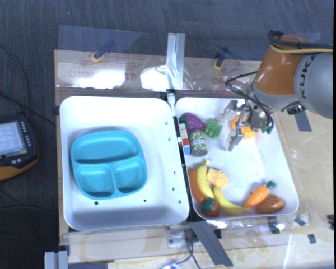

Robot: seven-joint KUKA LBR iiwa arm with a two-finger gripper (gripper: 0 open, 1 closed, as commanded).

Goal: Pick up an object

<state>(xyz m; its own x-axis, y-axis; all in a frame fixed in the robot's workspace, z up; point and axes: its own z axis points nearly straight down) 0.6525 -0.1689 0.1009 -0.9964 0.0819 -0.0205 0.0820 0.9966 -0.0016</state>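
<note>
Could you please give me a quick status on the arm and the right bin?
Gripper down in right bin, upper part, small orange object between its fingers. Broccoli just left of it. Banana, carrot lie nearer the front.

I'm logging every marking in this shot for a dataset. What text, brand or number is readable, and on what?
"KUKA", partly visible, on the grey arm.
Label on the small jar: too small to read.
Screen of the handheld pendant: too blurred to read.

Dark grey carpet (101,4) surrounds the wooden bench (64,72); a handheld control pendant (8,144) lies left.
</note>
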